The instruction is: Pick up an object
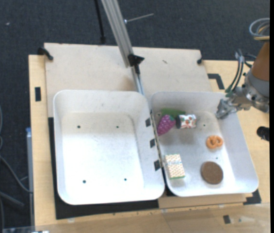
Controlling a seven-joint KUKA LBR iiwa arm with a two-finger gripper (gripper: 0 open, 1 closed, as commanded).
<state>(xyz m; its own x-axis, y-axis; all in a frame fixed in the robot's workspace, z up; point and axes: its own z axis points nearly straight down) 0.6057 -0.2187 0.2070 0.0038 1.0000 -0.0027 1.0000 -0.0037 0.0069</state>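
Nothing is picked yet, as you can see: the gripper [224, 108] hovers at the upper right rim of the right bin [243, 152], its jaws' opening impossible to tell, while the orange pretzel [214, 141] lies untouched just below.

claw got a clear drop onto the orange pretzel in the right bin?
Probably yes. The orange pretzel lies alone on bare floor of the right bin, apart from the brown disc. The claw sits up by the bin's far right rim, with nothing between.
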